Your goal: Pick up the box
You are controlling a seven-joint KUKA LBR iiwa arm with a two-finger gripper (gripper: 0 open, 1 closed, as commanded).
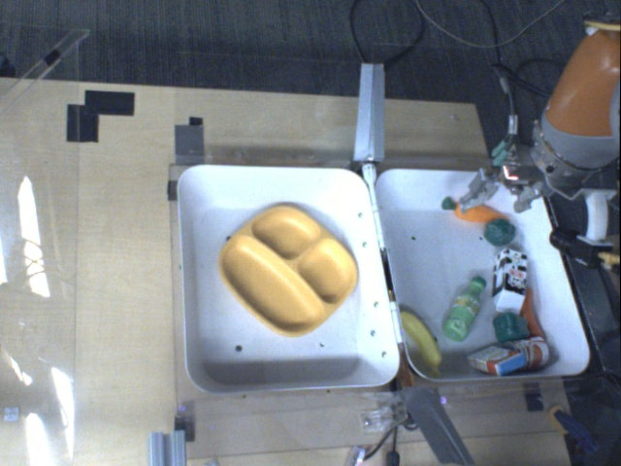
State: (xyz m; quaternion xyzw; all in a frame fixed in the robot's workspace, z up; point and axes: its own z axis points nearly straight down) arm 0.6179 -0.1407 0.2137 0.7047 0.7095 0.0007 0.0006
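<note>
On the pale wooden bench [97, 260], two white bins [194, 289] sit abutting.

Arm at right (orange band up); pincer [500, 190] seemingly open, low.

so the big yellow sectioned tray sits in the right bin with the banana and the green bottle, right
Not quite. The camera view shows the yellow sectioned tray alone in the left bin. The banana and green bottle do lie in the right bin.
</note>
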